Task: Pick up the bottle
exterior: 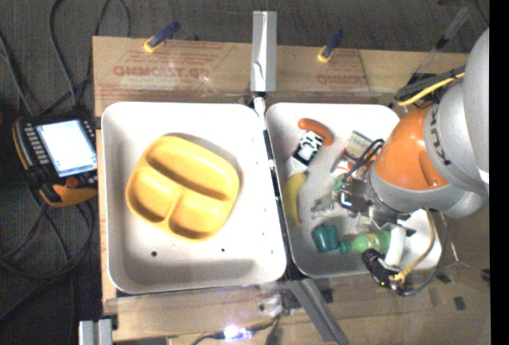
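1. Grey arm with orange band (pixel 409 153) reached in from the right over the right bin (pixel 280 176); gripper (pixel 362 204) was low among the clutter, and whether it was open or closed couldn't be told.
2. Green bottle (pixel 342 240) lay on its side at the bin's near edge, just below the gripper; contact unclear.
3. Banana (pixel 294 196) lay left of it; a red-capped item (pixel 312 137) sat farther back.
4. Left bin (pixel 111 176) held a yellow divided tray (pixel 183 186).
5. Handheld pendant (pixel 56 149) lay off the bench, far left.

Faint red print on cardboard (pixel 199 69), not legible
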`<action>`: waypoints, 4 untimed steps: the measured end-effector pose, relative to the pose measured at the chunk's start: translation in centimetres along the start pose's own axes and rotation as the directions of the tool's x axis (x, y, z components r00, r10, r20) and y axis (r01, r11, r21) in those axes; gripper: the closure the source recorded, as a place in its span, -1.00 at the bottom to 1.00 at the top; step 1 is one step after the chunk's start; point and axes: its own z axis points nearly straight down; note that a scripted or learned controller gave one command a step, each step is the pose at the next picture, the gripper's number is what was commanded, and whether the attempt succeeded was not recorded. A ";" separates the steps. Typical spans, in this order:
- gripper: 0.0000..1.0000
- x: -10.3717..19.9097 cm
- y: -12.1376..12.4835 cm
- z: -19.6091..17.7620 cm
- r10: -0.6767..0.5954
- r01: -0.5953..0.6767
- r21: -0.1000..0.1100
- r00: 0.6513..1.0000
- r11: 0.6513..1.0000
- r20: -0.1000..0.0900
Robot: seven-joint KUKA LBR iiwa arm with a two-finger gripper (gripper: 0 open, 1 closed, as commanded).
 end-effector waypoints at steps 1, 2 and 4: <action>-1.00 1.5 -0.5 0.0 0.203 -0.203 -0.009 0.979 0.979 0.007; -1.00 -3.2 1.0 0.0 0.212 -0.212 0.001 0.977 0.977 0.003; -1.00 4.9 16.8 -2.2 0.237 -0.237 0.012 0.971 0.971 0.014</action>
